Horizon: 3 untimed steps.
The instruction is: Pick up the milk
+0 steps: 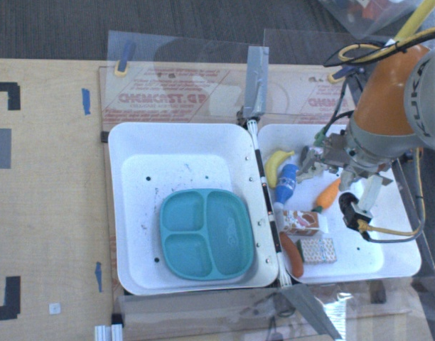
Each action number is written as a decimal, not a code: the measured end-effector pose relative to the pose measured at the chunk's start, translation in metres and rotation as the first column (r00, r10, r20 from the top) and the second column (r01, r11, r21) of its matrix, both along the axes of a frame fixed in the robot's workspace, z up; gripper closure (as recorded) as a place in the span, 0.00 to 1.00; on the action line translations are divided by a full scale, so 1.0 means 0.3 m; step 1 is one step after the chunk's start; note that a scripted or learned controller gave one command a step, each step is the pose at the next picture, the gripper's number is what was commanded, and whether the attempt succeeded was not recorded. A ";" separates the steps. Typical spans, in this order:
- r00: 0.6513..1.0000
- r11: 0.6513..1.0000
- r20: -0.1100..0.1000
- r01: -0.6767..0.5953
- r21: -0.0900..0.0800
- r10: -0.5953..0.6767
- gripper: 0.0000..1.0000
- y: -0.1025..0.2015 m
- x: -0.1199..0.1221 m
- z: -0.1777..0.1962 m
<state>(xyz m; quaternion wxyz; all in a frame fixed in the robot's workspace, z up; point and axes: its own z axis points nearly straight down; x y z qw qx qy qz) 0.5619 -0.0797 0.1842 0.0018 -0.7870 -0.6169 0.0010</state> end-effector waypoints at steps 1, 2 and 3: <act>0.946 0.946 0.002 -0.323 0.000 0.323 0.00 -0.094 0.048 -0.060; 0.928 0.928 0.006 -0.373 -0.003 0.373 0.00 -0.002 0.245 0.004; 0.933 0.933 0.004 -0.360 -0.002 0.360 0.00 -0.188 0.158 -0.252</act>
